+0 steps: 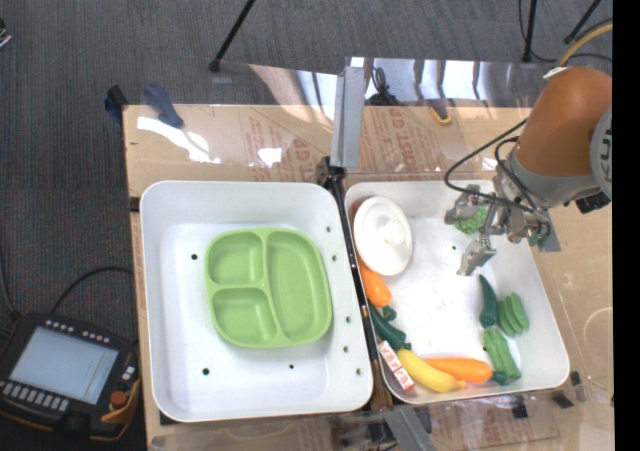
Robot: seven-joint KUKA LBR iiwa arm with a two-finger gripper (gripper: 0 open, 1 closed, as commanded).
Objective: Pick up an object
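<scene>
Green and small, a broccoli-like toy [473, 218] sat up between the fingers of the gripper [487, 229], which hung over the upper right part of the right bin [555, 324]; the piece appeared pinched there and lifted off the floor, though at this slant it was hard to be sure that it had left the white surface. One grey finger [472, 257] pointed down and left below the toy, the tool tilted as the arm [565, 134] reached in from the right with its orange band over the bin's far wall, a posture that judged fair for carrying a light item clear of its neighbours. Close to the left of the gripper lay a white lidded bowl [384, 234], against the wall shared by the bins. Below the bowl an orange carrot [376, 288] and a dark green vegetable [390, 328] hugged the same wall. Along the near edge rested a yellow banana [428, 372], a second carrot [462, 369] and a small red-and-white box [396, 368], while green pods [503, 324] clustered at the right. Well apart, in the left bin [175, 339], a light green divided plate [268, 287] lay flat at the centre.
</scene>
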